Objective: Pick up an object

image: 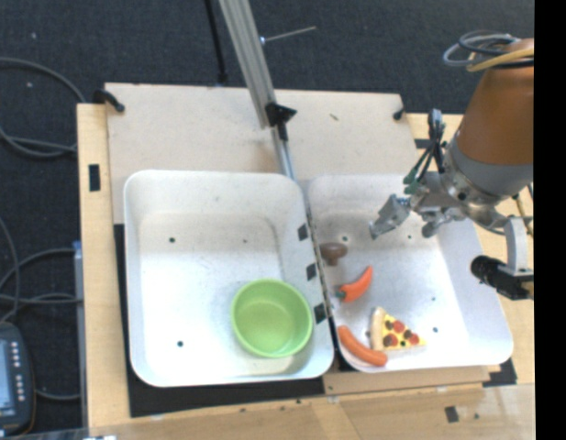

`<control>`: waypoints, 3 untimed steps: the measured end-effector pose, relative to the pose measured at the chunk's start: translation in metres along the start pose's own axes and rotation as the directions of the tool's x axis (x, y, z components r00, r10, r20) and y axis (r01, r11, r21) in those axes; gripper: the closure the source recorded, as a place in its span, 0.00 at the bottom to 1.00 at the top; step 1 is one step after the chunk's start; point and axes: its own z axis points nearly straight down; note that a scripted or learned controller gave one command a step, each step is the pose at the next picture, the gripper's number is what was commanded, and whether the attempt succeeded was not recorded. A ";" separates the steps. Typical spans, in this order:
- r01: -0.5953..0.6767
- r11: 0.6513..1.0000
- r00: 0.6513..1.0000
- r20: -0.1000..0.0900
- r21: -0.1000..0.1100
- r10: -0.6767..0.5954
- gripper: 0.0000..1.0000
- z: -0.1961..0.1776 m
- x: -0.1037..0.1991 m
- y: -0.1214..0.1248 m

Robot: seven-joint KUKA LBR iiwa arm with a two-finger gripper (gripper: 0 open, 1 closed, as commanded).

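The gripper [406, 216] is seen right of centre, fingers spread, nothing held. The orange pepper [356, 284] lies below-left of it; a centred, vertical descent is advised before closure.

The arm [499, 122] is cut off at the right of the frame, so only its orange band and wrist show. The gripper [406, 218] below it is small and blurred; how its fingers stand cannot be told. A brown lump [333, 251] by the divider is too small to identify. The hot dog [361, 346] at lower centre lies partly under the pizza slice [393, 331]. At the lower left edge a screen [5, 374] is cropped. The metal pole [249, 49] runs off the top.
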 end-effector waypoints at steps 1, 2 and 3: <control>-0.002 1.000 1.000 0.000 -0.001 0.002 0.00 0.000 0.000 0.000; -0.004 1.000 1.000 0.003 0.003 0.004 0.00 0.044 -0.001 -0.005; -0.005 1.000 1.000 0.003 0.005 0.005 0.00 0.086 -0.004 -0.005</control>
